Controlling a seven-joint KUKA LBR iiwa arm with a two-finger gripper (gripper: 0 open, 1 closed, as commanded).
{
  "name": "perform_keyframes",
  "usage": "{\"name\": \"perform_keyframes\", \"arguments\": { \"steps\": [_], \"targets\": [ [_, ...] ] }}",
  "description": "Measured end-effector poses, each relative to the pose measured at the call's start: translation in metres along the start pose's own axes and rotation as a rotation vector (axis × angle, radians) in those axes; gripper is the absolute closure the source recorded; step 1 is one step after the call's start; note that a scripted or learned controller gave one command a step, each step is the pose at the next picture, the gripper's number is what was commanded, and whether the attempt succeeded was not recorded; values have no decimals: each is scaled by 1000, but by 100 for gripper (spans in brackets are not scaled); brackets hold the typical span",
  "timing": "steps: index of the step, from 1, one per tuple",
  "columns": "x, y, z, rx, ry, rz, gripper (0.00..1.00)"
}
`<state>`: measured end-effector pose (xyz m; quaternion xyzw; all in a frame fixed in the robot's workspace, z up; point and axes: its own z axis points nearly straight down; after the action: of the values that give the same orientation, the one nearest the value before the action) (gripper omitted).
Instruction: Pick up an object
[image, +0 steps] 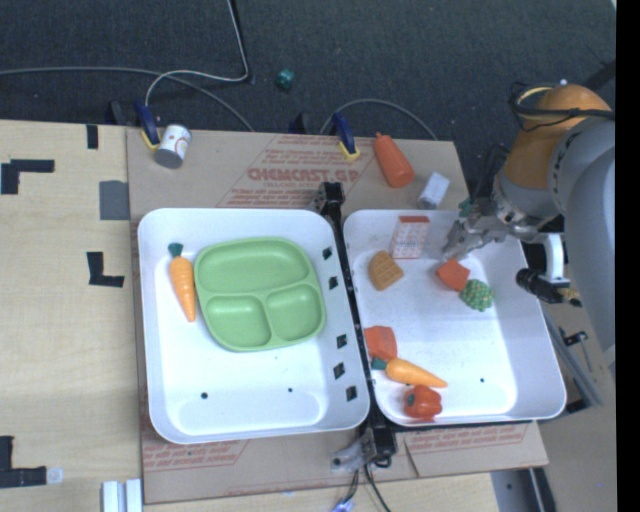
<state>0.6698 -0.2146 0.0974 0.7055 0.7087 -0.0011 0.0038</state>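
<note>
White plastic, shallow, two bins side by side on a brown cardboard sheet (290, 170): we note the left bin (165, 400) and the right bin (520, 390). In the left bin lies a light green three-compartment tray (260, 293), with a small orange toy carrot (182, 284) just beside its left edge. In the right bin we count a tan waffle-like toy block (384, 270), a pale card with red print (408, 237), a red-orange block (452, 275) touching a green knobbly toy (477, 295), and lower down an orange-red wedge (379, 341), a second toy carrot (411, 372) and a red pepper-like toy (423, 402), these last three close together near the front wall. The grey arm with its orange band (555, 105) reaches in from the right; its gripper (470, 232) hangs over the upper part of the right bin, just above the red-orange block. We cannot tell how the jaws stand, nor whether anything is between them. On the cardboard behind the bins rest an orange bottle-shaped toy (393, 161), a small grey cube (435, 189) and a small white canister (172, 144).
</note>
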Motion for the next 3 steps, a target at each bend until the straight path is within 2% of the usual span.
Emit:
{"name": "perform_keyframes", "arguments": {
  "steps": [1,2,3],
  "targets": [
    [0,0,0,1,0,0,0],
    [25,-50,10,0,4,3,0],
    [25,-49,0,-1,3,3,100]
  ]
}}
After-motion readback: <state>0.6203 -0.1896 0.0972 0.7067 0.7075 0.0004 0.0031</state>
